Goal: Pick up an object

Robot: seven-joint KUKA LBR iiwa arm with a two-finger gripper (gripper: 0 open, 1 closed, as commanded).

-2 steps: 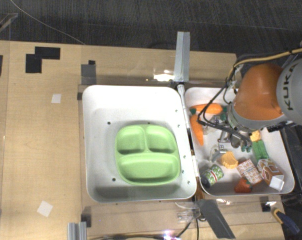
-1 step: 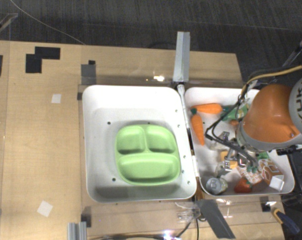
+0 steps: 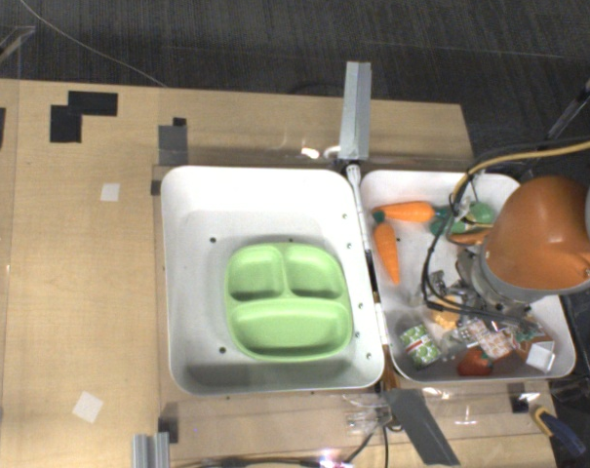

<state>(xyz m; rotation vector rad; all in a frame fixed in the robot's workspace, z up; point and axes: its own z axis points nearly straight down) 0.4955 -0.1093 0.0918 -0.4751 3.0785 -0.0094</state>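
Two bins. Left bin [image 3: 187, 261]: one green tray [image 3: 288, 297]. Right bin [image 3: 558, 344]: two carrots [image 3: 387, 253] near the far-left corner, small packets and a red piece [image 3: 475, 363] along the near edge. Arm [image 3: 538, 237] hangs above, hiding the gripper; grip state unreadable.

Left bin [image 3: 192, 261]: holding one green divided plate [image 3: 289, 298], lying flat at centre. Right bin [image 3: 402, 191]: two orange carrots [image 3: 386, 252] lying near its left wall, a red item [image 3: 475, 363] and small packets [image 3: 418, 344] sitting along the front edge. Arm [image 3: 540, 234]: reaching down over the right bin, its orange band covering the wrist. Both bins resting on the wooden table [image 3: 70, 300].
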